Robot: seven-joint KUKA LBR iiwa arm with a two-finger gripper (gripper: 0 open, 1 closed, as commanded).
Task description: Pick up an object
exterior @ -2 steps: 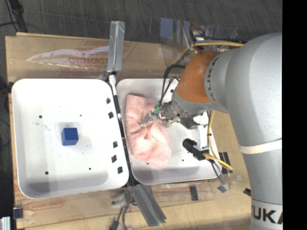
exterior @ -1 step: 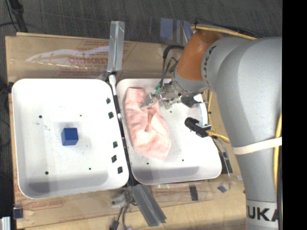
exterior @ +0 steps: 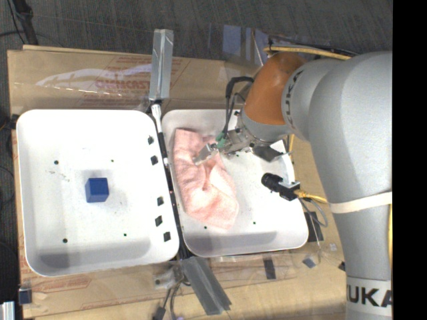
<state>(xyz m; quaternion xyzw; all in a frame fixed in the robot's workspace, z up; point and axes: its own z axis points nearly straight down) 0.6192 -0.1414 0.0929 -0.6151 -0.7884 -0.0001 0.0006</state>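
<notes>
Grey arm (exterior: 347,145) rounded; metal fingers (exterior: 208,151) on crumpled pink cloth (exterior: 203,179).

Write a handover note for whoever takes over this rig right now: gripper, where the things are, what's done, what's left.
Gripper: down in the right bin, at the upper part of the pink cloth; whether it grips the cloth cannot be told from this view.
Pink cloth: lies crumpled along the left side of the right bin, on the bin floor.
Blue cube: sits alone in the left bin, left of centre, untouched.
Done: arm has reached the cloth.
Left: confirm a grasp and lift; nothing is raised yet.
</notes>
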